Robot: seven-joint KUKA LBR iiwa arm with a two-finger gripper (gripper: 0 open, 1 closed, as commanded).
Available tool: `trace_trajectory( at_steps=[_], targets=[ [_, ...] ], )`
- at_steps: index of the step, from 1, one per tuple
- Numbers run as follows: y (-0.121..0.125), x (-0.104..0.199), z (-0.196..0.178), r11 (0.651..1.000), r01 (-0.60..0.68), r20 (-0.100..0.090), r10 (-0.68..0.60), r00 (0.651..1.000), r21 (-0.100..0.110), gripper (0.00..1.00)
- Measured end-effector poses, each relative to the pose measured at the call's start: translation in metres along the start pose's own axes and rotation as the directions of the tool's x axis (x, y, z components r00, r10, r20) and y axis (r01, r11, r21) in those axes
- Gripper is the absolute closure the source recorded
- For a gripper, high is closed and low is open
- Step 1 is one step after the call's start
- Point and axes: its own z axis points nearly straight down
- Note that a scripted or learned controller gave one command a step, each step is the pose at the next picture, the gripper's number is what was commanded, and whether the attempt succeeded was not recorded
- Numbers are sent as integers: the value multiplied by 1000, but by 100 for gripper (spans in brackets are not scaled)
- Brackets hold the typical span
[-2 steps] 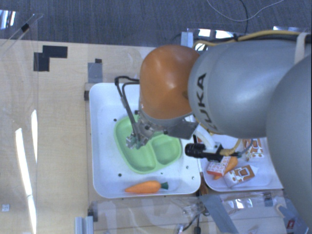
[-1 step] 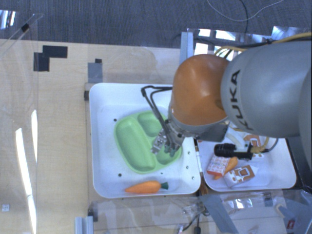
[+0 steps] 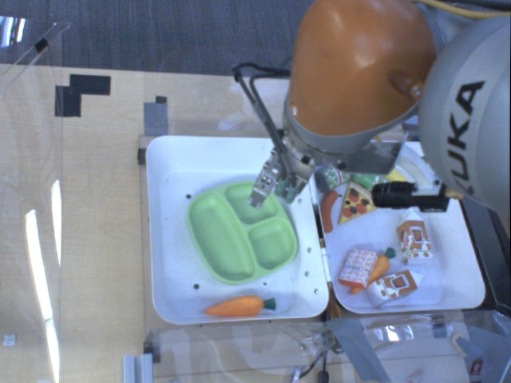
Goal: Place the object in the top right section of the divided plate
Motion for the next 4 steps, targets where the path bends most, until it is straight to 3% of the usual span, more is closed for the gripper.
trace_trajectory(
  at_steps=[1,2,3,4],
  targets=[
    [44,32,94,909,417,-5,-417,909,1,100],
    [28,19,283,808,589,12,-588,808,-10,100],
    [60,-32,260,877,481,-9,-481,877,-5,100],
    [-15,-4,221,694,720,-3,-720,694,-1,100]
  ],
)
